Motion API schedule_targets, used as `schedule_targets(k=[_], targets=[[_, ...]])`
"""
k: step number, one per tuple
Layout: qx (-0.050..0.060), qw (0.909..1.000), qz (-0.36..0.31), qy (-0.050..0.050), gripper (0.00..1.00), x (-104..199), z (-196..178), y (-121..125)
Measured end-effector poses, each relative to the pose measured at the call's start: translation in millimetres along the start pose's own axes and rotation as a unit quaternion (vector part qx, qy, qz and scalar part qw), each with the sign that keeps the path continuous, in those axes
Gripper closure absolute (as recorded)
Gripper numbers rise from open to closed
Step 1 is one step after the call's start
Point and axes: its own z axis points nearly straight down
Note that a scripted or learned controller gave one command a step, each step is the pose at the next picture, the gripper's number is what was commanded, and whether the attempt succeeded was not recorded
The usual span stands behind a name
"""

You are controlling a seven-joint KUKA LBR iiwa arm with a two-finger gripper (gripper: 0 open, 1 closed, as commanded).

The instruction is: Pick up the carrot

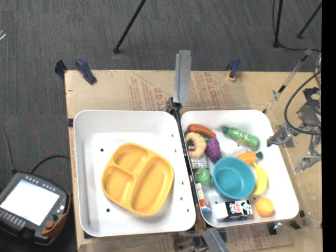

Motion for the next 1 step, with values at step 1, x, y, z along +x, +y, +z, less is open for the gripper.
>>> schedule_targets(k=[1], targets=[[0.002, 0.9995, 0.031, -0.001, 0.00, -17.8, 181.2, -18.5]])
